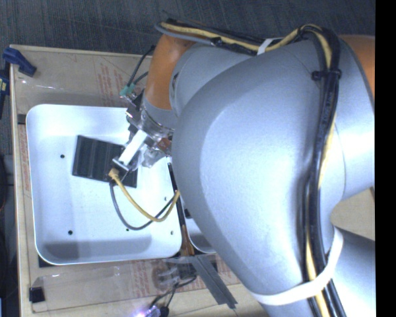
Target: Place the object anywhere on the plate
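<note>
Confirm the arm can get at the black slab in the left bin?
Probably yes: the pincer hangs over the left bin, at the right edge of the black slab, with nothing visible between them.

one camera above looks down aslant on the bench [99, 68], arm [264, 164] close.

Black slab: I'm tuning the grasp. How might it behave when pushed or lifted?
The black slab lies flat in the bin, so it would likely slide, not roll. It looks thin and ribbed, probably stiff and light.
</note>
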Available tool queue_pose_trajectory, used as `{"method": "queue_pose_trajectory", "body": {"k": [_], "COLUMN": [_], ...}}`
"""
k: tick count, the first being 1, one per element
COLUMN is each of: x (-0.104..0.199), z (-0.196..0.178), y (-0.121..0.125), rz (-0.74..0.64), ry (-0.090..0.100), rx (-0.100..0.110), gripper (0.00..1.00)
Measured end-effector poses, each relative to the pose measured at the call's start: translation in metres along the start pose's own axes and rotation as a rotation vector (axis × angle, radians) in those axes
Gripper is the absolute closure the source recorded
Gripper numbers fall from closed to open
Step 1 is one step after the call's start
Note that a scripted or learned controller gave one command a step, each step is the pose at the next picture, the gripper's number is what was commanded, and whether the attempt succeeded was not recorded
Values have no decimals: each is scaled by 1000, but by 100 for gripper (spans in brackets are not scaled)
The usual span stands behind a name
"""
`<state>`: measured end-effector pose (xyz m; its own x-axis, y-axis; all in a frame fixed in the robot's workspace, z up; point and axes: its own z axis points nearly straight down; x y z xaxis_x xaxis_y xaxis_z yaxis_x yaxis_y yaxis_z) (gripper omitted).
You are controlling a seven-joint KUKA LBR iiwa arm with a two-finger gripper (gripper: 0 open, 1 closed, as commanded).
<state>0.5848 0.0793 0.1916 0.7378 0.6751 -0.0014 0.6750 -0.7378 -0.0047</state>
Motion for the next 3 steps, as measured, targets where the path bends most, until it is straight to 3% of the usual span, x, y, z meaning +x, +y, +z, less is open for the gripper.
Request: {"method": "queue_pose_trajectory", "body": {"k": [1, 2, 3], "x": [-45, 46, 47], "z": [2, 11, 11], "y": [6, -11, -11], "rz": [533, 142, 141], "ry": [-3, -2, -2], "rx": [-1, 0, 1], "gripper": [100, 100, 0]}}
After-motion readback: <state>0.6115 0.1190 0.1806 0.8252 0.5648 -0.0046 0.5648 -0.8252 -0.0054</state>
